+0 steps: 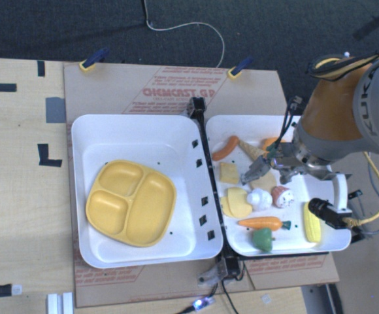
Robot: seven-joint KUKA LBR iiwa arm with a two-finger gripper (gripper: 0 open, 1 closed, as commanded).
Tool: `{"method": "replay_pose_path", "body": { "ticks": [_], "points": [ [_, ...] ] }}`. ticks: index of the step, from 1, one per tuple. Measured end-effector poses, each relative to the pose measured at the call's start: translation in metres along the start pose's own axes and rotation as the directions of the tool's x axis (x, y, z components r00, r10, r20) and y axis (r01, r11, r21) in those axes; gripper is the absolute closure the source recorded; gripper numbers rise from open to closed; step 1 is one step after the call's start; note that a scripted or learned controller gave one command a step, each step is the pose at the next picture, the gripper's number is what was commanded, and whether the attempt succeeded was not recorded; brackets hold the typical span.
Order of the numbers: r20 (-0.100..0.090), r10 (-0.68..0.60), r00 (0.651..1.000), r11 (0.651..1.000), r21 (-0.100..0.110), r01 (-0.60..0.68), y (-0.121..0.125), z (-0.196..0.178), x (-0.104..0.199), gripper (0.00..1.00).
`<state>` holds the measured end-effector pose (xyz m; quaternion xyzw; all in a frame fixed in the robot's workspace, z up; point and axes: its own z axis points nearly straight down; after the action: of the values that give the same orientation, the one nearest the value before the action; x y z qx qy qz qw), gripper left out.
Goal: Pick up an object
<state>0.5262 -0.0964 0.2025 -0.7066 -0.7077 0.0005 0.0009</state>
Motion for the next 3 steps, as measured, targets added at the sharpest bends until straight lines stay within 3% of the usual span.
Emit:
{"method": "replay_pose_path", "body": {
  "ticks": [1,2,3],
  "points": [
    [-0.002,-0.007,1.0,1.0,-0.003,0.007,-0.043,-0.075,0.093,0.0],
    [0.0,-0.002,1.0,1.0,0.002,0.002,-0.042,-0.081,0.089,1.0],
    [0.0,-0.005,1.0,1.0,-0.007,0.005,-0.042,-0.16,0.131,1.0]
  ]
}}
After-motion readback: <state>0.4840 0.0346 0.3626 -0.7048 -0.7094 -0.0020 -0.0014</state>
